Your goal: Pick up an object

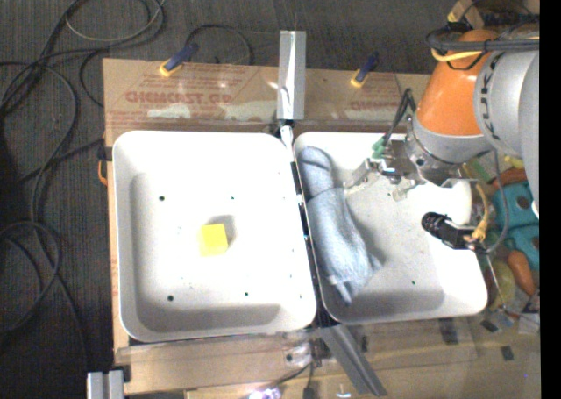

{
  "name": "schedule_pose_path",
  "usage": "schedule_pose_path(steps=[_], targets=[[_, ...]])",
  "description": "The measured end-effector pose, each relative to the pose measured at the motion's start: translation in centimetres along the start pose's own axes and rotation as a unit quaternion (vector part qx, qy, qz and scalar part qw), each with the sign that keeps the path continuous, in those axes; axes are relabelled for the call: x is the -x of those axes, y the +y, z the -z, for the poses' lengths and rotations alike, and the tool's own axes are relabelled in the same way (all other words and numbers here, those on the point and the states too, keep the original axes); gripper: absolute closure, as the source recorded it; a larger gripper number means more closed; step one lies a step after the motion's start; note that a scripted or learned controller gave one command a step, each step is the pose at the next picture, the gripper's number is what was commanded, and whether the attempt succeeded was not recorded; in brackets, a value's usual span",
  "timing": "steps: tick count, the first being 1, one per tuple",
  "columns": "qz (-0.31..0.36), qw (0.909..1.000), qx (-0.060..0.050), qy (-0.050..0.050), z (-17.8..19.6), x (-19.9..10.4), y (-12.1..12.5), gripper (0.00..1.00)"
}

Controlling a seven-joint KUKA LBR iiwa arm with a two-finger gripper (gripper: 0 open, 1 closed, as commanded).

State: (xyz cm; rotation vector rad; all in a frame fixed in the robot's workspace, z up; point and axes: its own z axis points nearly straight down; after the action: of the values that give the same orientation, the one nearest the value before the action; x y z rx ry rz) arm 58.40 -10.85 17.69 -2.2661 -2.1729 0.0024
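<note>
You are at the approach step: nothing is held yet. The arm (pixel 478 99) leans in over the right bin (pixel 412 296), and the claw (pixel 390 165) hangs above that bin's upper middle, near its back wall. Whether it is spread or pressed together you cannot tell from this angle; the wrist hardware hides the tips.

The nearest thing to take is the grey cloth (pixel 337 226). It lies in the right bin against the left wall, just beside the seam between the two bins. Its long axis runs from the back of the bin toward the front, slanting a little toward the bin's middle as it comes forward. The back end is rolled and rounded, up near the back left corner; the front end spreads flatter and wider.

The other candidate is the yellow block (pixel 214 238), sitting alone near the middle of the left bin (pixel 131 178), well apart from the claw.

For the cloth, your next move probably means shifting the claw toward the left wall, then descending across the short width of the roll. Expect the limp fabric to bunch, and the wall to crowd one side.
</note>
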Motion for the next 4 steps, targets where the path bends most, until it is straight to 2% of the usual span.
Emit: schedule_pose_path(steps=[1,2,3,4], targets=[[-0.022,0.9998,0.001,-0.001,2.9,5.2,2.8,0.00],[-0.002,1.0000,0.000,-0.002,2.3,7.0,1.7,0.00],[-0.034,0.9994,0.001,0.000,2.5,9.0,-0.9,0.00],[0.003,1.0000,0.004,-0.001,-8.3,-0.5,-0.1,0.00]])
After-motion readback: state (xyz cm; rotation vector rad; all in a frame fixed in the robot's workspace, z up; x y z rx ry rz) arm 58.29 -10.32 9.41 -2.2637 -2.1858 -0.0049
